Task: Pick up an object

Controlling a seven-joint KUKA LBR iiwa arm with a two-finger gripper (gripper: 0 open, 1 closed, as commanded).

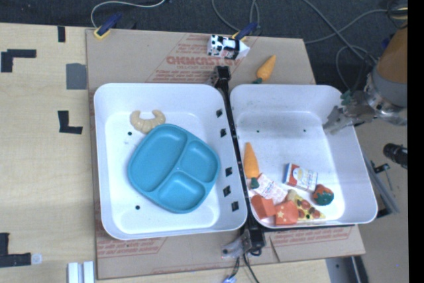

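The right bin [344, 142] holds several small items near its front: an orange carrot [250, 161], a white packet [269, 187], a small red-and-white box [301, 177], a red piece [264, 207], a pizza-like slice [297, 212] and a red-and-green fruit [323, 195]. My gripper [339, 117] hangs at the right bin's far right rim, well behind and to the right of these items. Nothing shows between its fingers.
The left bin [106, 142] holds a blue divided plate [173, 168] and a beige curved pastry [146, 119]. Outside the bins, a second carrot [265, 67] and a black-and-white toy [225, 46] lie on the cardboard behind. Cables run across the dark floor at the back.
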